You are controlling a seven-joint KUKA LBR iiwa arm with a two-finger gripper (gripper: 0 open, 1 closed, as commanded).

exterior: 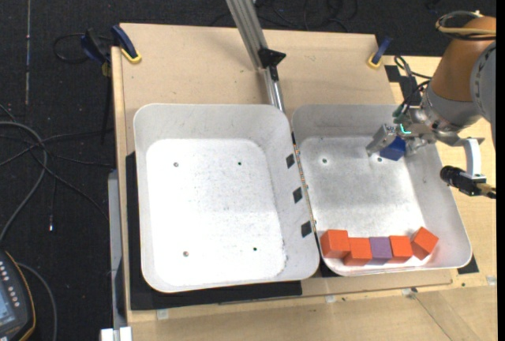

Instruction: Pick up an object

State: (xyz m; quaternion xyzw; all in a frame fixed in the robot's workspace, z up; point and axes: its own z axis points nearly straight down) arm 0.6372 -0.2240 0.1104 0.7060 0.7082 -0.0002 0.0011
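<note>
the gripper (388, 144) hung over the upper right part of the right bin (347, 134), its fingers clenched on a small blue block (394, 148), with nothing crowding it on the bare bin floor around. well apart from it, along the bin's near wall, sat a row of blocks touching one another: an orange block (335, 242), a second orange one (360, 249), a purple block (380, 247), another orange block (400, 246) and a tilted orange block (424, 241) at the right end. the left bin (150, 126) lay just beside the right one, across the shared rims.
</note>
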